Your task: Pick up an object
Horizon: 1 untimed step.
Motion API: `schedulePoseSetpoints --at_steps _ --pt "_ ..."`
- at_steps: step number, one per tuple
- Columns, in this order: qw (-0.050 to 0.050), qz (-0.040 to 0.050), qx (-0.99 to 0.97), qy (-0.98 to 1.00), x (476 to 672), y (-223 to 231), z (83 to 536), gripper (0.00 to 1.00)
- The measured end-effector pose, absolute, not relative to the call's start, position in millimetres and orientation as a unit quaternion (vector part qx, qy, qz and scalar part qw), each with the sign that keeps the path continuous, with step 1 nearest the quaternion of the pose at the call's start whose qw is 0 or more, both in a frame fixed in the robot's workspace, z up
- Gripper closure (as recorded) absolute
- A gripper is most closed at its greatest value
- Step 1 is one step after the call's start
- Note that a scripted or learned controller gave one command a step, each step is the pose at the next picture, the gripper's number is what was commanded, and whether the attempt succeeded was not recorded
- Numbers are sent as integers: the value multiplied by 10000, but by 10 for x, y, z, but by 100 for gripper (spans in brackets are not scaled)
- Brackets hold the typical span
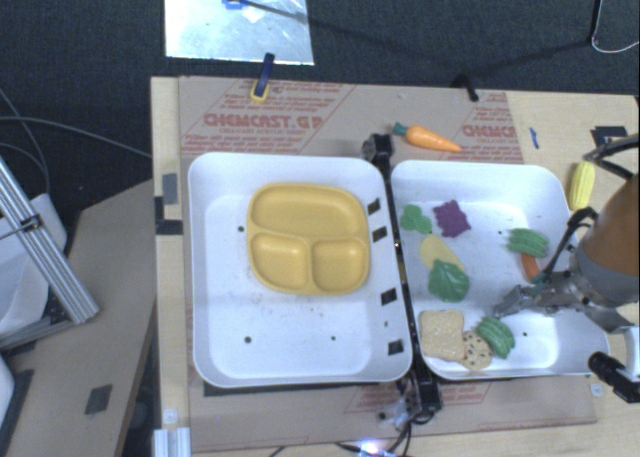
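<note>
I'm at the approach: my fingers [507, 302] are spread open and gripping nothing, just beside the green leafy piece [496, 335] in the right bin [545, 180]. Next: drop over it, then close.

- The bench [330, 110], covered by a brown printed sheet, is carrying two shallow white bins side by side.
- The left bin [215, 275] is sitting directly on the sheet; taking it as the landmark, the right bin [500, 185] is lying just beside it, edges touching.
- A toy carrot [428, 138] is lying on the sheet beyond the left bin's far right corner.
- A small blue and yellow clip [263, 79] is resting at the sheet's far edge, beyond the left bin.
</note>
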State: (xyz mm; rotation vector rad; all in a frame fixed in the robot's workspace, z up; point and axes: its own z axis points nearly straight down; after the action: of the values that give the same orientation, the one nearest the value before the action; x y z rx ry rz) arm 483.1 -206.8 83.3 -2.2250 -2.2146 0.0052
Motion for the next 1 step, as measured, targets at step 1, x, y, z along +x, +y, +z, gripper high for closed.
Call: schedulePoseSetpoints --at_steps 1 --pt "-19 -12 -7072 -7070 4878 -2043 953 100"
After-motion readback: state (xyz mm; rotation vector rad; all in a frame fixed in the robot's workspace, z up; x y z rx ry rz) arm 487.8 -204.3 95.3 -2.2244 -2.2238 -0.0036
